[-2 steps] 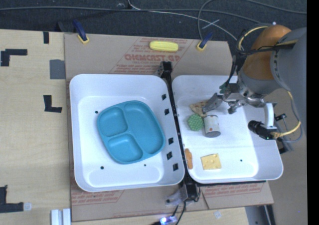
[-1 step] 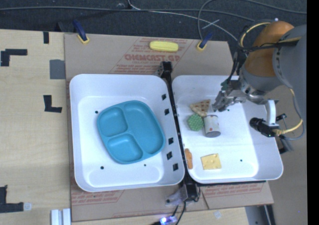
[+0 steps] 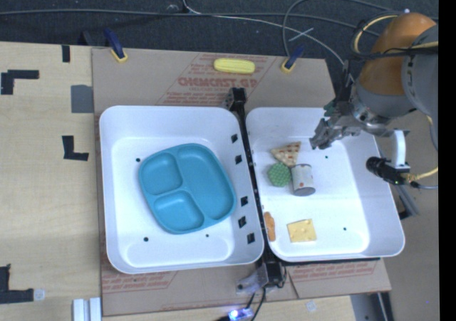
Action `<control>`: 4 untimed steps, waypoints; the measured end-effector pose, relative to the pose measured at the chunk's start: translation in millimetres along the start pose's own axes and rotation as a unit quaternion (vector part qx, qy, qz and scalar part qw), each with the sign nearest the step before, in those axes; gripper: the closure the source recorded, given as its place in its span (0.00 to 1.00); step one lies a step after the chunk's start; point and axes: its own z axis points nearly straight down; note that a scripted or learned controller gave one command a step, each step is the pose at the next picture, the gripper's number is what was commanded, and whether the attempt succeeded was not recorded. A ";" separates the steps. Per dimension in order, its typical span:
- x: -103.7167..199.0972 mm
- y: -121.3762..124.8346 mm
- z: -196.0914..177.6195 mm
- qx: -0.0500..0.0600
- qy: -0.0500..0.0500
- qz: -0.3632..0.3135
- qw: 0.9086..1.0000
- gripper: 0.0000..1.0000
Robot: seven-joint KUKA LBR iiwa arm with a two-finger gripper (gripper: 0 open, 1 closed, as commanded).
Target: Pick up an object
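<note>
Glossy blue plastic tray (image 3: pixel 187 188) in smooth white plastic bin (image 3: pixel 120 127), matt brown cardboard (image 3: pixel 206 81) beneath

One fixed camera hangs above the counter (image 3: pixel 43 170) and looks down at a slant, far enough to take in both bins (image 3: pixel 117 191) whole, the counter's far edge, and the arm (image 3: pixel 399 70) at right.
</note>
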 end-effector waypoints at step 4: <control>96.5 -31.6 -74.3 0.003 0.000 -0.001 1.000 1.00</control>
